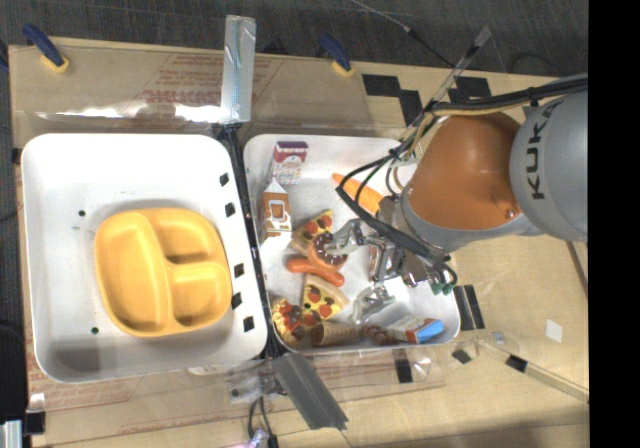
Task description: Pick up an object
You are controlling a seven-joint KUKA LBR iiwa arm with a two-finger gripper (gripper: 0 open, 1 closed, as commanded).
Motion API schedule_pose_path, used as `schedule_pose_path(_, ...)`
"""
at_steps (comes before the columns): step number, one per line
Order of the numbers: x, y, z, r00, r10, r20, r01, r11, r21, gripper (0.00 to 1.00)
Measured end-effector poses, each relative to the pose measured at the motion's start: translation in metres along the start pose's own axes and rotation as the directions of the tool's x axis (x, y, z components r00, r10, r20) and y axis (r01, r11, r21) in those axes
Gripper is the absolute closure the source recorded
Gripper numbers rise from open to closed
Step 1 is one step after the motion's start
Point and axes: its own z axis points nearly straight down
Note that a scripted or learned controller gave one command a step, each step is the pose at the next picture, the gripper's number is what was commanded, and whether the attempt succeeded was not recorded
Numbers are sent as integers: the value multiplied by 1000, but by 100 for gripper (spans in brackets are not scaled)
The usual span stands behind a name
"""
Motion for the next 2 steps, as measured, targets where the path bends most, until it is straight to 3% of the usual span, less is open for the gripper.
schedule_pose_path(1, -48, -22, 49, 1000, 8, 16, -8, 1000, 6, 0)
schedule_pose_path(2, -114, -45, 57, 974, -228, 13, 228, 974, 9, 0)
